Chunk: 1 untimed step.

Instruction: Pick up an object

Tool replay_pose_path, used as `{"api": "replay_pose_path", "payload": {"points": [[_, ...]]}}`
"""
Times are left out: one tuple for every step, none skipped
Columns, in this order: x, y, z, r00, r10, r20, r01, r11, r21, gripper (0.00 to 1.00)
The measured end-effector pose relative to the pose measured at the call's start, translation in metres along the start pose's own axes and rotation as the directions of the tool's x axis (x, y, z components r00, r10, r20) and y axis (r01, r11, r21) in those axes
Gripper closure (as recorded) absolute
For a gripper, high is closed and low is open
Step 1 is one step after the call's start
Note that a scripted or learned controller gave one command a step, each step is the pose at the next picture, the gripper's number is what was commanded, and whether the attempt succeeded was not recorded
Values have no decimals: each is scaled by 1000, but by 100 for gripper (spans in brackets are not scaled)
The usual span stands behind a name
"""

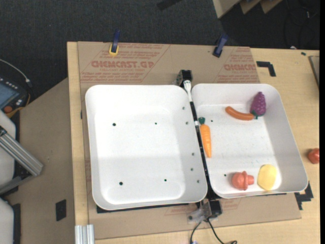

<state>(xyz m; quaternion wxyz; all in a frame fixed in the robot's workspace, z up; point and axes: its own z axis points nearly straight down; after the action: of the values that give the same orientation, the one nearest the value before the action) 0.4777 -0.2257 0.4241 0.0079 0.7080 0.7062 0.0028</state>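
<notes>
You cannot judge the arm's casing, colours, cables, screws or markings from this frame. The one thing here that might belong to it is a small, rounded orange-red shape [314, 156], cut off by the picture's edge just outside the outer rim of the right bin [292, 151]. You cannot tell whether it is part of the robot or a loose thing lying on the bench. It is too small and too cropped to show any seam, label or fastening.
</notes>
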Motion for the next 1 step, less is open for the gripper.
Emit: {"api": "replay_pose_path", "payload": {"points": [[50,4,-120,1000,-9,-2,9,1000,-4,0]]}}
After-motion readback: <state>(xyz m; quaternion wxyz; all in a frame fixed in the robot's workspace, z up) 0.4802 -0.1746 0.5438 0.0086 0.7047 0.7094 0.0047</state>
